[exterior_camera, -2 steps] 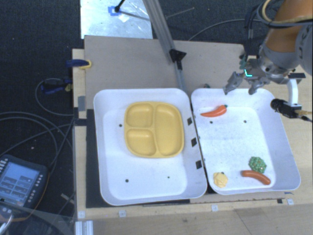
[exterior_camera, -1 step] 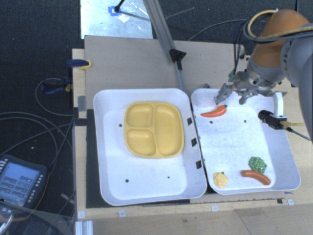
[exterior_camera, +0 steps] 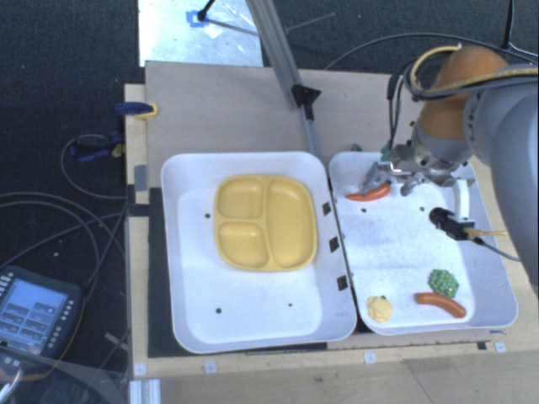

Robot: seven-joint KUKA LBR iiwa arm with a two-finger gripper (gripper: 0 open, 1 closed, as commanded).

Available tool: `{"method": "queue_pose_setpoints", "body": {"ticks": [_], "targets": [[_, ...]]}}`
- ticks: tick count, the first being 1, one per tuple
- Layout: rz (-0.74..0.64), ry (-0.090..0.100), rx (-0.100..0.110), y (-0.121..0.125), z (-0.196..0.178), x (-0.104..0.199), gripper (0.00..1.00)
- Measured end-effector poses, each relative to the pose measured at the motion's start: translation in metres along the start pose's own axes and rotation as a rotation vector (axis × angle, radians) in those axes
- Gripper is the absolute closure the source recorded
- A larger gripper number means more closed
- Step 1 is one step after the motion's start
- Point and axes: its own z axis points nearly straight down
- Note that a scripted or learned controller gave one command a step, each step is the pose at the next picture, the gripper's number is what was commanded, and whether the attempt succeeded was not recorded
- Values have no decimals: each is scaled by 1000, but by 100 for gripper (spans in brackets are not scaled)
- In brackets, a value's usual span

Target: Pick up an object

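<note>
My gripper (exterior_camera: 391,182) hangs over the far left part of the right bin (exterior_camera: 497,310), its two grey fingers spread open. A red-orange carrot-like piece (exterior_camera: 367,195) lies on the bin floor just below the left finger (exterior_camera: 372,176), with its right end near the gap between the fingers. It is not gripped. Near the front of the same bin lie a green broccoli piece (exterior_camera: 443,282), an orange sausage (exterior_camera: 440,304) and a small yellow piece (exterior_camera: 380,309).
The left bin (exterior_camera: 189,310) holds a yellow divided plate (exterior_camera: 265,222). A black connector with a yellow cable (exterior_camera: 448,222) hangs from the arm over the right bin. A slanted metal pole (exterior_camera: 282,49) crosses the back of the bench.
</note>
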Motion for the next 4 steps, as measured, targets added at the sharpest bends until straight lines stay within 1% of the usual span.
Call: {"method": "queue_pose_setpoints", "body": {"ticks": [1, 2, 3, 4], "targets": [[0, 1, -8, 2, 13, 0, 0], [-2, -1, -16, 5, -1, 0, 100], [-2, 0, -10, 4, -45, -1, 100], [0, -1, -11, 7, -91, -7, 100]]}}
